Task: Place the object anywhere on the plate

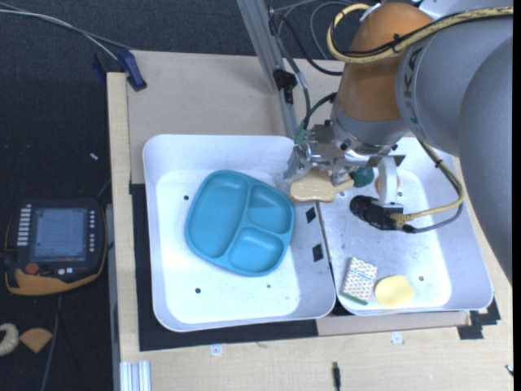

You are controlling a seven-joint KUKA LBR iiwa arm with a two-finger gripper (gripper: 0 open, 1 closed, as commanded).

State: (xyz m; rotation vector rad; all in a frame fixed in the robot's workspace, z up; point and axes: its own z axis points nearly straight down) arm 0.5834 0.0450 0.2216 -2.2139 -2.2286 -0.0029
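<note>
A blue divided plate (pixel 240 221) lies in the left bin (pixel 163 165), towards its right half. A flat tan, bread-like object (pixel 313 190) hangs at the ridge between the two bins, just off the plate's upper right rim. My gripper (pixel 314 174) sits directly on top of it, fingers pointing down and shut on the tan object. The gripper's body hides the object's upper part.
The right bin (pixel 456 251) holds a patterned packet (pixel 359 278) and a yellow lump (pixel 394 290) near its front edge. A teal piece (pixel 363 173) and a white-orange item (pixel 387 185) lie under the wrist. A black cable plug (pixel 370 209) hangs off the arm. A metal post (pixel 264 39) rises behind the bins.
</note>
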